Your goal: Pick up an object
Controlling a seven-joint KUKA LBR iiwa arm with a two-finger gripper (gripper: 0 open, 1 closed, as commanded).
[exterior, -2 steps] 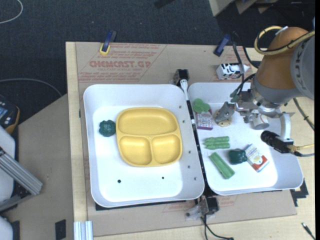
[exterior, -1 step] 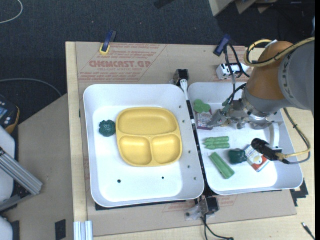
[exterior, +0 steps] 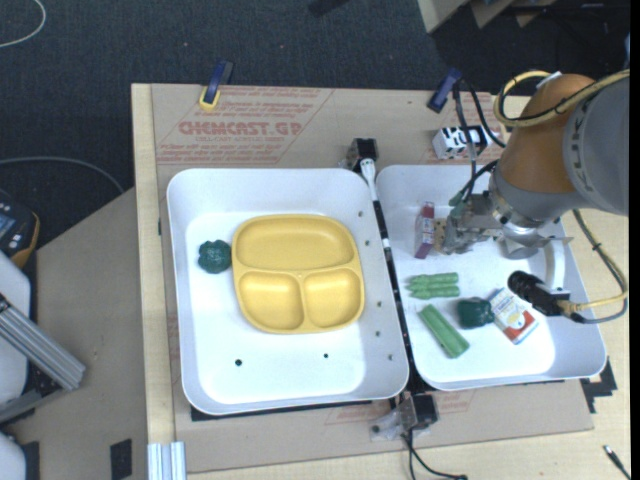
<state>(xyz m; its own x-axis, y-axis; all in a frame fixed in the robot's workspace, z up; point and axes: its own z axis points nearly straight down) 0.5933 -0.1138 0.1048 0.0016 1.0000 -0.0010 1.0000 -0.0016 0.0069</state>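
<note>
My gripper hangs low over the back part of the right bin, just right of a small maroon and pink tube. In front of it lie a bumpy green pea pod, a long green stick, a dark green lump and a red and white packet. I see nothing held in the gripper.
The left bin holds a yellow three-part plate and a dark green lump to the plate's left. The grey arm with its orange band crosses the right bin's back right corner.
</note>
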